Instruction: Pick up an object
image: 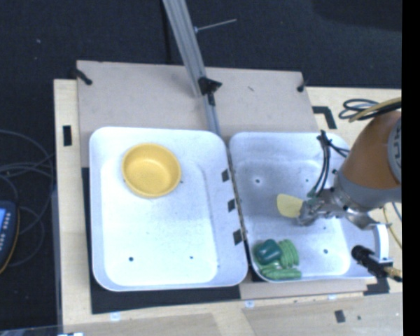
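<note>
Grasp approach: tool (309, 212) down in right bin (266, 152) touching pale yellow piece (288, 204) near bin centre, grip state unreadable; next, close on it and lift.

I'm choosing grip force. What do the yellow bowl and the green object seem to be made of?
Yellow bowl: likely hard plastic, smooth with a slight sheen and even colour. Green object: probably plastic or rubbery toy material, with a ridged, lumpy surface and two green shades; the view is too blurred to tell which.
</note>
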